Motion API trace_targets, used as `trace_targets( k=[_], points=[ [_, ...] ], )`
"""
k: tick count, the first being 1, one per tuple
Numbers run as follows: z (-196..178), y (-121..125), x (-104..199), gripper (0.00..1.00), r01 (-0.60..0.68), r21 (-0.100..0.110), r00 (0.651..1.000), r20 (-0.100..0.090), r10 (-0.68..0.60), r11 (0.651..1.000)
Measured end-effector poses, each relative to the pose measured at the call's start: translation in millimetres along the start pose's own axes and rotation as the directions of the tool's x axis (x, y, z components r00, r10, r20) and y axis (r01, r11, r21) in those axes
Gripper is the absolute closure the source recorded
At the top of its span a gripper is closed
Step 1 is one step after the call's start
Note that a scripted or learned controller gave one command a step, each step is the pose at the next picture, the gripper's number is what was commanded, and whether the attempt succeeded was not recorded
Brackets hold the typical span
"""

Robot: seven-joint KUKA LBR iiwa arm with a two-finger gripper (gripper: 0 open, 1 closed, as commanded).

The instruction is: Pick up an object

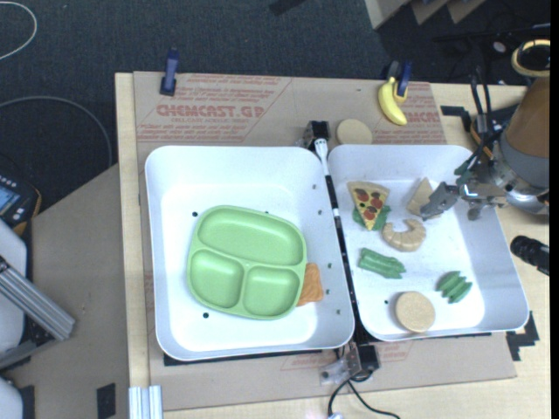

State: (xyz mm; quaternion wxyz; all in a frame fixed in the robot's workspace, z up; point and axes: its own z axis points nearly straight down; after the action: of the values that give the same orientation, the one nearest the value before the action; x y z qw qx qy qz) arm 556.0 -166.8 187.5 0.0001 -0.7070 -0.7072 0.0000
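The right bin (pixel 493 260) holds a pizza slice (pixel 369 204), a pale curled croissant (pixel 405 234), a long green bean pod (pixel 381 264), a smaller green pod (pixel 453 286), a round tan cookie (pixel 414 311) and a tan wedge (pixel 422 191). My gripper (pixel 454 205) hangs over the bin's upper right part, just right of the tan wedge and above the croissant. Its fingers stand open and nothing is between them. One dark finger (pixel 438 201) points down-left, close to the wedge.
The left bin (pixel 175 182) carries a green divided plate (pixel 246 261) with an orange piece (pixel 309 285) at its right edge. A banana (pixel 393 103) and a tan disc (pixel 354 132) lie on the board behind the bins. The arm (pixel 528 142) comes in from the right.
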Motion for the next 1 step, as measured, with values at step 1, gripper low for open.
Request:
trace_targets(
  k=[1],
  points=[
    [-11.0, 0.8, -0.1, 1.00, 0.001, -0.003, 1.000, 0.001, -0.001, 1.000]
  ],
)
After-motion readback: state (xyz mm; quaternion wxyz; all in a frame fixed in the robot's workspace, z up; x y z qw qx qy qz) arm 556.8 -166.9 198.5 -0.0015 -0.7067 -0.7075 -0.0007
